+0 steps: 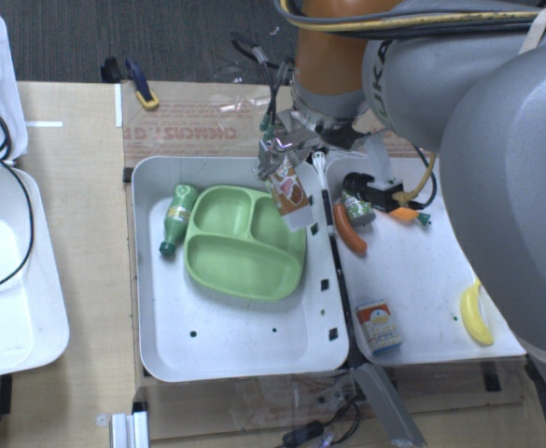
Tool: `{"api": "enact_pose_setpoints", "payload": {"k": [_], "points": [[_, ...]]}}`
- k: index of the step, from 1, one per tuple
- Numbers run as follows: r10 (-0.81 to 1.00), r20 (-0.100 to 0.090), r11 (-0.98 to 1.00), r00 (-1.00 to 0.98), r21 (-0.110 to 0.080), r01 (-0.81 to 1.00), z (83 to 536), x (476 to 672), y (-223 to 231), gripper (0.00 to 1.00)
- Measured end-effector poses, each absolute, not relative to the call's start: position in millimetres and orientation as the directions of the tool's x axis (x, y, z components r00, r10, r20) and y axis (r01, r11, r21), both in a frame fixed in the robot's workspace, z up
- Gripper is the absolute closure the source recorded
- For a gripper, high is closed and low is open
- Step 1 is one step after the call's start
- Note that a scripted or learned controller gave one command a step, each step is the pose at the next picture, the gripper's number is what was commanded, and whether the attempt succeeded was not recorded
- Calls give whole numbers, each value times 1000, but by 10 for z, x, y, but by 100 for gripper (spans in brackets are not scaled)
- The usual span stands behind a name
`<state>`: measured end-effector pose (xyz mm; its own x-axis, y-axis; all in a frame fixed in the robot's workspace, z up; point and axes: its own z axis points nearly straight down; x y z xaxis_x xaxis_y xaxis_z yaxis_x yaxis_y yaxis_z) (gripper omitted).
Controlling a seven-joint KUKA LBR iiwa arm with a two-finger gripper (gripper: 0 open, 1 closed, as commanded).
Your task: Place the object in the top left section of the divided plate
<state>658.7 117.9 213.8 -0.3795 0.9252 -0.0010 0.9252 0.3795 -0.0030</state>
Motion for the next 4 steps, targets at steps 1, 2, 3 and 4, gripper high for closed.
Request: {"api": "enact_pose_setpoints", "payload": {"k": [1,2,3,4], "points": [[886,-2,463,-463,0,886,3153,6581,1852,100],[767,-1,642,-642,-2,767,2700,6223,1032,100],[708,-1,707,-707,-2,708,2440,6519,1710,100],[708,-2,706,-706,0,708,2448,6524,1707,0]]}}
